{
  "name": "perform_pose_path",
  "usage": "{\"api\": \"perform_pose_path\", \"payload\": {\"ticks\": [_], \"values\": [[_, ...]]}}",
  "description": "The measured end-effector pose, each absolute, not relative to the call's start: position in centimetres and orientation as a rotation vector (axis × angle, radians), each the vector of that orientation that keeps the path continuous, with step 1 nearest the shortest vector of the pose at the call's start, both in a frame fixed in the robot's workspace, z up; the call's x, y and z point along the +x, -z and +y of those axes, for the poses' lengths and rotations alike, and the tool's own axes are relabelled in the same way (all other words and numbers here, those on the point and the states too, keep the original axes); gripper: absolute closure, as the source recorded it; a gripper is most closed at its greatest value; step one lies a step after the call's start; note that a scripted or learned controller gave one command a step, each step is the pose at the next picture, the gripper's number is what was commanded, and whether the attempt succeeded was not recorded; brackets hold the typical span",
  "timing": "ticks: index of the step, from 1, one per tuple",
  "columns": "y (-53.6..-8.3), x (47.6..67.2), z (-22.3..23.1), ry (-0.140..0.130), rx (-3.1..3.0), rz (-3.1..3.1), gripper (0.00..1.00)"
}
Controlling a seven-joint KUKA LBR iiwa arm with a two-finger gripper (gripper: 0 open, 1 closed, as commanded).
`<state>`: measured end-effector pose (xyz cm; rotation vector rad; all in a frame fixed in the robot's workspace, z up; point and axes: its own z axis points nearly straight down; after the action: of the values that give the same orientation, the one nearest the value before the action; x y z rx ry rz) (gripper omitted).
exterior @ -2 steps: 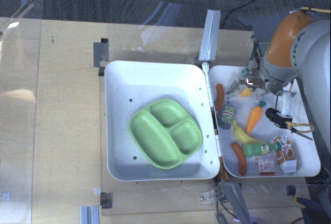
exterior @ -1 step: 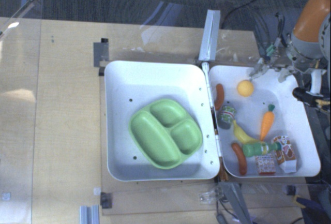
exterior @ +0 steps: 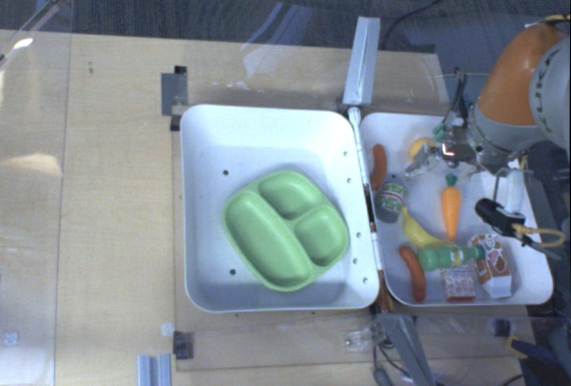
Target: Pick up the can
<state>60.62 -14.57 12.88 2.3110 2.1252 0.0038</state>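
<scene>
The can (exterior: 390, 200) is small, with a dark top and a green-and-purple label. It stands near the left wall of the right bin (exterior: 535, 291), just below a red sausage (exterior: 379, 166). My gripper (exterior: 440, 152) hangs over the upper part of the right bin, up and to the right of the can and apart from it, with a yellow item (exterior: 419, 146) beside it. Nothing shows in its grasp. The grey arm with its orange band (exterior: 517, 81) reaches in from the right.
Around the can lie a banana (exterior: 417, 231), a carrot (exterior: 451, 208), a second sausage (exterior: 412, 274), a green bottle (exterior: 444, 258) and two small cartons (exterior: 493, 264). The left bin (exterior: 205, 135) holds a green divided plate (exterior: 285, 228).
</scene>
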Motion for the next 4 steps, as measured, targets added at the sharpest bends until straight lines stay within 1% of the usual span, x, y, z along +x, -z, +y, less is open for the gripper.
{"api": "perform_pose_path", "payload": {"ticks": [1, 2, 3, 4], "values": [[-8.9, 58.9, -9.3, -0.014, 2.373, 2.042, 0.00], [-10.2, 59.2, -9.3, -0.025, 2.366, 2.039, 1.00], [-21.7, 63.1, -13.2, -0.006, 2.166, 2.269, 1.00], [-21.7, 63.1, -13.2, -0.005, 2.165, 2.269, 0.00]]}}
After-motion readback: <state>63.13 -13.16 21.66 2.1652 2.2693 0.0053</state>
